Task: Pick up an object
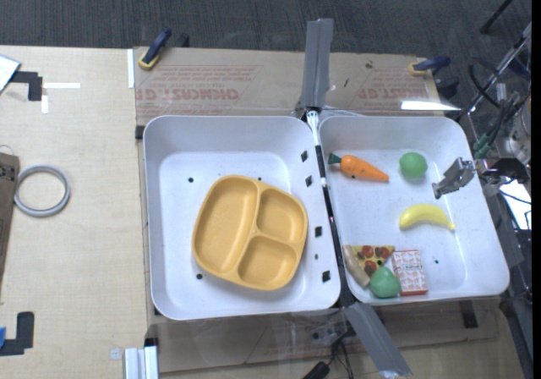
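Bins first: I see two shallow white plastic bins side by side on my bench. The left white bin (pixel 161 200) holds a yellow plastic plate with three sections (pixel 250 232), lying flat near the middle.

The right white bin (pixel 473 271) holds the small things I could pick. An orange toy carrot with a green top (pixel 361 167) lies near the far left corner. A round green ball (pixel 412 165) sits to its right, a little apart from it. A yellow toy banana (pixel 426 216) lies near the middle of the bin. Along the near wall I see a toy pizza slice (pixel 368 259), a green pear-shaped toy (pixel 384 283) touching it, and a small red and white box (pixel 409 272) just beside the green toy.

My grey two-finger gripper (pixel 453 177) hangs over the right side of this bin, between the green ball and the banana but off to their right. Nothing is between its fingers. I cannot tell if they are spread or pressed together.

On the bench far to the left lies a grey tape ring (pixel 40 189).
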`<control>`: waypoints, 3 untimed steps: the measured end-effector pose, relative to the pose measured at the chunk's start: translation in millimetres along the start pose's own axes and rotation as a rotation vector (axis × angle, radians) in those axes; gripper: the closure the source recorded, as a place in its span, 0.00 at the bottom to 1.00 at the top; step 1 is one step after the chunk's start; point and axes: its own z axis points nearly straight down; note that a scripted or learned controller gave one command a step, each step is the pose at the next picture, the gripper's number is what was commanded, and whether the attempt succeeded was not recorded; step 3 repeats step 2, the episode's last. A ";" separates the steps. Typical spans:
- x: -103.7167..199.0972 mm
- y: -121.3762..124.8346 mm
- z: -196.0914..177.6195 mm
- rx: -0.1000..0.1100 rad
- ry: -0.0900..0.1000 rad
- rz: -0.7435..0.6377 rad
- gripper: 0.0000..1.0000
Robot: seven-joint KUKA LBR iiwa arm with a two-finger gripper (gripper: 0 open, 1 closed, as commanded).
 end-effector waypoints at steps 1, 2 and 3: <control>-0.6 0.6 -4.0 0.010 0.001 0.000 1.00; 8.0 3.2 -127.7 0.000 -0.002 0.446 1.00; 8.0 3.2 -127.7 0.000 -0.002 0.446 1.00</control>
